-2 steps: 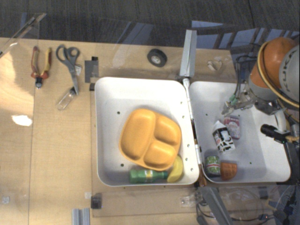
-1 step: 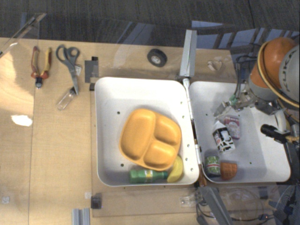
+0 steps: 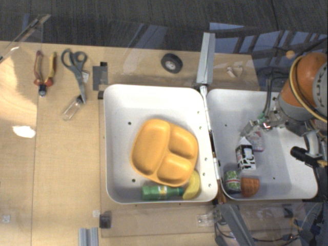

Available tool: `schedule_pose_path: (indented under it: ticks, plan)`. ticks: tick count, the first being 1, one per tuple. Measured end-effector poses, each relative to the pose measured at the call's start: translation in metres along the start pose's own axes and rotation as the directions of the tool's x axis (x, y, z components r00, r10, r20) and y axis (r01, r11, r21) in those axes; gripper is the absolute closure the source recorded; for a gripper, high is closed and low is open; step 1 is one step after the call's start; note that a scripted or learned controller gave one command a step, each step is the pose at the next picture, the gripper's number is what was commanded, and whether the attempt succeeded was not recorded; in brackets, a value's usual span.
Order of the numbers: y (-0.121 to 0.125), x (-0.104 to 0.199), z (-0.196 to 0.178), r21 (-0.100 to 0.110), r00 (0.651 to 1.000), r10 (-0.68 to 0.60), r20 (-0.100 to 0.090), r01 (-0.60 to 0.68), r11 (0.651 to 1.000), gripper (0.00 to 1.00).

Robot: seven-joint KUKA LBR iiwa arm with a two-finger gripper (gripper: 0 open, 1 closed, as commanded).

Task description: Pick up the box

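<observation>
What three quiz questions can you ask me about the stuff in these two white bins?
1. True or false: the yellow three-part plastic tray lies in the same bin as the small black-and-white box.
2. Which thing lies on the wooden bench, outside the bins? A) the metal scissors B) a green bottle C) a green can
3. Fill in: the gripper is over the ____ shallow white bin of the view.

Key: 1 false, the tray is in the left bin and the box in the right bin. 2 A. 3 right.
</observation>
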State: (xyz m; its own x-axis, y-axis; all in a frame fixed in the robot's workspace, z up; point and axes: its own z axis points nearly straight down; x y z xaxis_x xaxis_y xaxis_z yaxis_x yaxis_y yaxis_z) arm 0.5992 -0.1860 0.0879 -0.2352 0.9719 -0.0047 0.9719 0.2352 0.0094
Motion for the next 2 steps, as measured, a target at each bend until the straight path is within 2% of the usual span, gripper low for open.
schedule_pose_path:
  ticks: [1, 2]
  plan:
    - [0.004, -0.001, -0.013, -0.009, 1.0, -0.003, 0.005, 0.003, 1.0, 1.0]
    - [0.024, 0.018, -0.092, 0.002, 0.998, 0.066, -0.001, -0.066, 0.998, 1.0]
